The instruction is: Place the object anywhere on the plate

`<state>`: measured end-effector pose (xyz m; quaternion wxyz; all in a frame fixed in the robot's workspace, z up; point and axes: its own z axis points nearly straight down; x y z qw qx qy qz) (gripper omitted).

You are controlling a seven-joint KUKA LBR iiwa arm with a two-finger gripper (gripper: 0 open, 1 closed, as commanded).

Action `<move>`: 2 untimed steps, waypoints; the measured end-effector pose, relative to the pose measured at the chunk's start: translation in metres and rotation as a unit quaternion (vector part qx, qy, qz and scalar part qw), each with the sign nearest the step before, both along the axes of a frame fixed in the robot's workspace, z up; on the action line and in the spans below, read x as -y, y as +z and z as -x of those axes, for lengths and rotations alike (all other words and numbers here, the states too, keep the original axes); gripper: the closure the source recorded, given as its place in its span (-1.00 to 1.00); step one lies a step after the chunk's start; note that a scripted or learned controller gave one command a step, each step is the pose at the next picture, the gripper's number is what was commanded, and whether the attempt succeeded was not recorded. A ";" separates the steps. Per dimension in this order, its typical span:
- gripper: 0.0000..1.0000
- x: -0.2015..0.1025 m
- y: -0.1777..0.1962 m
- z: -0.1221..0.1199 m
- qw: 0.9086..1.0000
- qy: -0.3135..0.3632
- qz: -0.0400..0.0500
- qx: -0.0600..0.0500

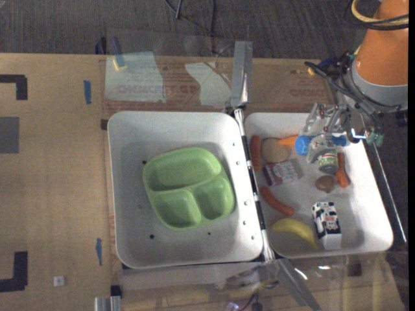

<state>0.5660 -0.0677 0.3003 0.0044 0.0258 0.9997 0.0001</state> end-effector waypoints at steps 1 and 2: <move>1.00 -0.031 -0.007 -0.034 1.000 0.012 0.000 0.000; 1.00 0.005 -0.040 0.029 1.000 0.023 0.000 -0.002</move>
